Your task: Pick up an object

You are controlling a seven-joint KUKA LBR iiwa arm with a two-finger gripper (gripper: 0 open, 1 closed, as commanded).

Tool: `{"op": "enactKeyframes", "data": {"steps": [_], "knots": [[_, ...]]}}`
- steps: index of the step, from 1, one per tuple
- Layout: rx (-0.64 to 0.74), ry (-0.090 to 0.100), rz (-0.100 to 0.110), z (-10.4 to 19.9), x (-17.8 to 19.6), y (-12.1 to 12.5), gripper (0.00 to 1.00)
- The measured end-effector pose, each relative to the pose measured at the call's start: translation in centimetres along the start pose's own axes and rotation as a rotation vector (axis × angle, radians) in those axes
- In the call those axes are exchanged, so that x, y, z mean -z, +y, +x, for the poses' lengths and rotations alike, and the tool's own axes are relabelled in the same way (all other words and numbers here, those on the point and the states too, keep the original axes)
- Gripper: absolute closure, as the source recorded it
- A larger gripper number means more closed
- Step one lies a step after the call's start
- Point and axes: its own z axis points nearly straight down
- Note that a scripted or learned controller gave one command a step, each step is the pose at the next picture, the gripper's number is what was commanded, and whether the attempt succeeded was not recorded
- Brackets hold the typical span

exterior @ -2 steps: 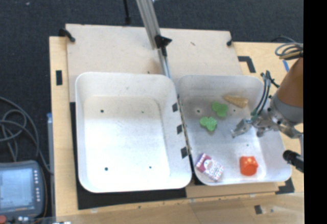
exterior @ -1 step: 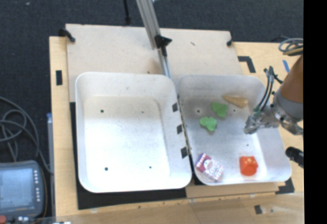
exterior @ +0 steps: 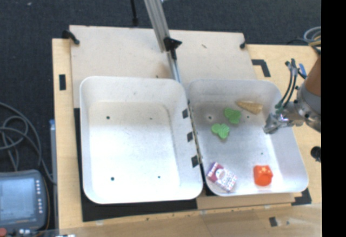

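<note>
The right bin [exterior: 281, 146] holds several small items. Two green pieces lie near its middle, one [exterior: 233, 116] above the other [exterior: 220, 131]. A tan wedge [exterior: 249, 105] rests near the far wall. An orange-red block [exterior: 263, 175] sits near the front right, and a red-and-white packet [exterior: 222, 177] lies at the front left. My gripper [exterior: 272, 124] hangs over the right side of this bin, to the right of the tan wedge and apart from every item. Nothing shows between its tips.
The left bin [exterior: 86, 122] stands beside the right one, with a divider edge [exterior: 192, 133] between them. A slanted metal pole [exterior: 154, 6] rises from the back of the bench. A screen unit [exterior: 21, 201] and cables lie on the floor at the left.
</note>
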Motion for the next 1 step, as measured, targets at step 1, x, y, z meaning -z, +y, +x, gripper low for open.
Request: {"op": "enactKeyframes", "data": {"steps": [1], "knots": [[0.001, 0.000, -0.001, 0.74, 4.93, -0.03, 1.00]]}}
